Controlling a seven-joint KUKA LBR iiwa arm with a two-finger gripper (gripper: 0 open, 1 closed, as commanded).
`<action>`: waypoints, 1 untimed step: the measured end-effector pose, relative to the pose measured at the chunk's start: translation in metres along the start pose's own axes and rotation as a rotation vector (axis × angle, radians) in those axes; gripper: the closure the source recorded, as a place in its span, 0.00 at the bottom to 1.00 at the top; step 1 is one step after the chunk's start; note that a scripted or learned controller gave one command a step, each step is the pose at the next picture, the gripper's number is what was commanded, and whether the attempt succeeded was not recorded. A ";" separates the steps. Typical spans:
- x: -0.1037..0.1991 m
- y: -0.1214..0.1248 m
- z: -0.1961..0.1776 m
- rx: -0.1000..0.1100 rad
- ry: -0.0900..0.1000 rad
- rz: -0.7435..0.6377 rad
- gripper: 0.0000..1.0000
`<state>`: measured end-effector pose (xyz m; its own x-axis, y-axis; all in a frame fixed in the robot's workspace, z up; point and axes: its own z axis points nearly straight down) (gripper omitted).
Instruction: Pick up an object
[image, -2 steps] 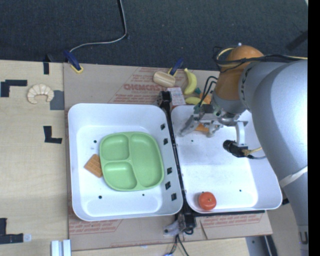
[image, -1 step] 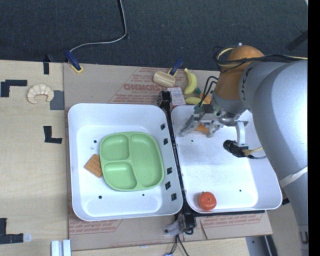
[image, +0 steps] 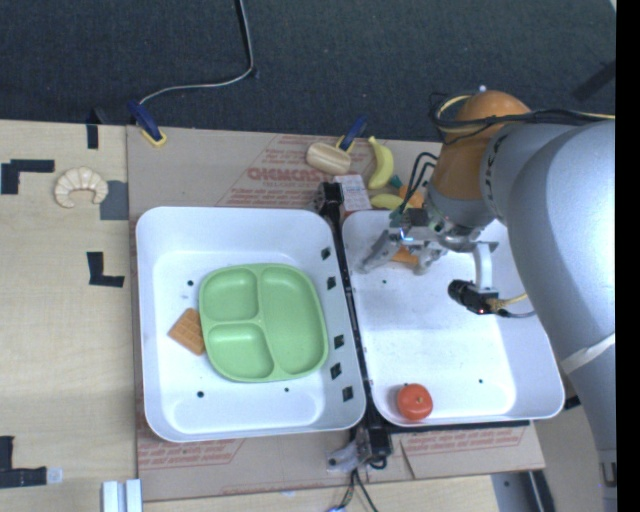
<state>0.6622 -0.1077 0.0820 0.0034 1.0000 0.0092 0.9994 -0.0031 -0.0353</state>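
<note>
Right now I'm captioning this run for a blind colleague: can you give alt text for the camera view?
The grey arm's gripper hangs over an orange item at the back of the right bin, which also holds a tomato. The left bin holds a green divided plate and a tan cracker.

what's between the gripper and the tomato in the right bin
In the camera view, only bare white bin floor lies between the gripper and the tomato. The gripper is near the bin's far edge, the tomato near its front edge.

The bench (image: 60, 330) bears 2 white bins (image: 160, 300), a croissant (image: 81, 186) and a banana (image: 381, 163).
</note>
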 end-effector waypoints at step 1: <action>0.000 0.000 0.000 -0.001 -0.001 0.001 0.00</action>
<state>0.6622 -0.1077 0.0820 0.0039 1.0000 0.0077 0.9994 -0.0037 -0.0347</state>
